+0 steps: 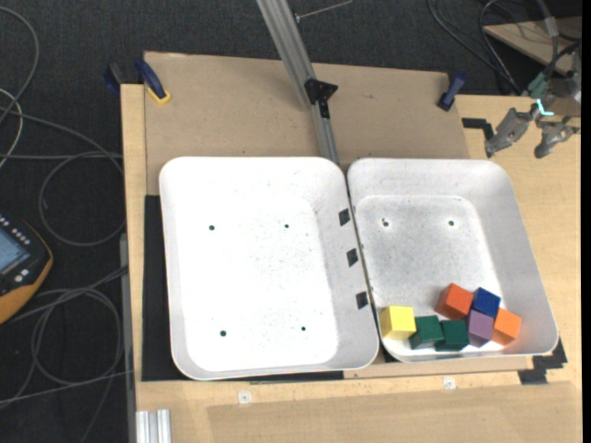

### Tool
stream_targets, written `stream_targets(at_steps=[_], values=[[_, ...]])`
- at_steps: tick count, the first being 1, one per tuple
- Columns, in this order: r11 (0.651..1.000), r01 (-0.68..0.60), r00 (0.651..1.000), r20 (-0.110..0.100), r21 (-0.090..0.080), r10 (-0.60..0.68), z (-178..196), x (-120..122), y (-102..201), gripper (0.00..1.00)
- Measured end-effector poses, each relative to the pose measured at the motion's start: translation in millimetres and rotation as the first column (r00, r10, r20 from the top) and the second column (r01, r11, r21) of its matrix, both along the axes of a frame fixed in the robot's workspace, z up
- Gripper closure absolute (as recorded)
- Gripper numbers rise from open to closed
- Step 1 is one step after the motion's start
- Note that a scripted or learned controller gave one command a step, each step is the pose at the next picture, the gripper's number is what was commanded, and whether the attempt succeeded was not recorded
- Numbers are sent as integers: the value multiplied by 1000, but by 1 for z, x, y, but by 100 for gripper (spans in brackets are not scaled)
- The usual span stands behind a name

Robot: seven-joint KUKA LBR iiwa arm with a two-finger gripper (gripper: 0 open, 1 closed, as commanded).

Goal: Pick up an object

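Across the middle of the scene, looking down on a pale wooden bench (231, 109) set over dark carpet (65, 26), with loose cables (55, 183) trailing over the floor on the left. Resting on that floor at the left edge, touching the frame's border, a yellow-and-black handheld device (17, 264).

Lying side by side on the bench, rims touching, a left bin (185, 247) and a right bin (517, 238), both shallow and white. Speckling the floors of both, fine dark dots. Joining the two along the shared rim, three small black clips (352, 257).

Crowding the near right corner of the right bin, a cluster of small blocks: sitting leftmost and just apart, a yellow block (399, 320); pressing together beside it, two green blocks (439, 332); then, further right, touching one another, a red-orange block (454, 299), a blue block (486, 300), a purple block (481, 324) and an orange block (507, 324).

Slanting down from the far edge to the bins' far junction, a grey metal pole (286, 53). Gripping the board's far corners, two blue clamps (152, 81).

Hanging at the far right, beyond the right bin's far corner and well apart from the blocks, the gripper (524, 142), spreading its fingers (501, 141) wide with only bare bench between them.
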State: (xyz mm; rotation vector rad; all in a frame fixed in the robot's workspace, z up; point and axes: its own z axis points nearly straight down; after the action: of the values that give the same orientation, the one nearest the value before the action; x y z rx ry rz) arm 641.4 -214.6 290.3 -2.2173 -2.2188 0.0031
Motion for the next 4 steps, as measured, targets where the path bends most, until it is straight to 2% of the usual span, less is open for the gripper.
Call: stream_targets(at_steps=[1, 4], values=[[1000, -2, 1000, 4, -3, 2, 3, 1, 0, 0], [1000, -1, 1000, -3, 0, 1, -184, 4, 6, 0]])
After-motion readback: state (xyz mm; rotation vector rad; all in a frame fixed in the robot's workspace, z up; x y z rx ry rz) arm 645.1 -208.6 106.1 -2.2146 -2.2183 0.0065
